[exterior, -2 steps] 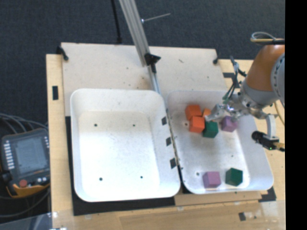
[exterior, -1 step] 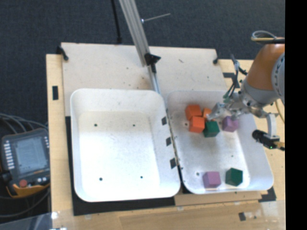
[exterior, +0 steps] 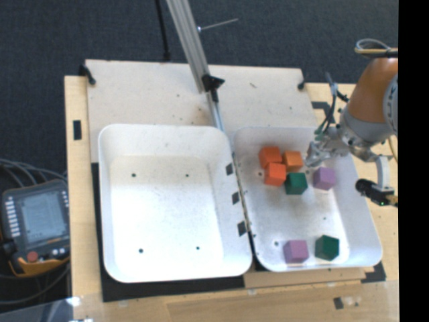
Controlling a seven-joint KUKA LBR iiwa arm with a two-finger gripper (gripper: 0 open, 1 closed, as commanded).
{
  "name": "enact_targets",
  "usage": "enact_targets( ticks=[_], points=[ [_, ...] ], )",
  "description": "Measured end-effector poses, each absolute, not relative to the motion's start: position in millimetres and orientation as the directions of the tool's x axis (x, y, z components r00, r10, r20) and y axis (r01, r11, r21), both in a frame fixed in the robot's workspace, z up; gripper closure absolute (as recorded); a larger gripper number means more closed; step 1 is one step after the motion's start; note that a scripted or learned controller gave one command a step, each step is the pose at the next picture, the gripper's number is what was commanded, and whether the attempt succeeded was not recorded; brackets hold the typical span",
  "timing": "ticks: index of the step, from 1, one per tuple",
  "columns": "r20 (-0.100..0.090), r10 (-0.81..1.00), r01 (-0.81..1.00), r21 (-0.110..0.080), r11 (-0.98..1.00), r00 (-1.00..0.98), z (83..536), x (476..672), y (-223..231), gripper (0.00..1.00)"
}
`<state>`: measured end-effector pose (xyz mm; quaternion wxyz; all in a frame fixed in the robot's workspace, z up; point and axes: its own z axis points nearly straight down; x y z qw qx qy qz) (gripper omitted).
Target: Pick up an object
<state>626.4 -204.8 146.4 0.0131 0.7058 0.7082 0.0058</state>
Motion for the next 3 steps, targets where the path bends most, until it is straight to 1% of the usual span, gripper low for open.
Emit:
enact_targets(
  ticks=[1, 2, 3],
  points=[
    [-0.003, 1.0, 1.0, 0.008, 0.004, -0.004, 210.2, 633.1, -203.3, 1.0],
    [-0.003, 1.0, 1.0, 0.008, 0.005, -0.005, 258.7, 634.4, -205.2, 1.0],
    [0.0, 1.0, 1.0, 0.004, 0.007, -0.007, 267.3, 640.4, -152.0, 1.0]
  ],
)
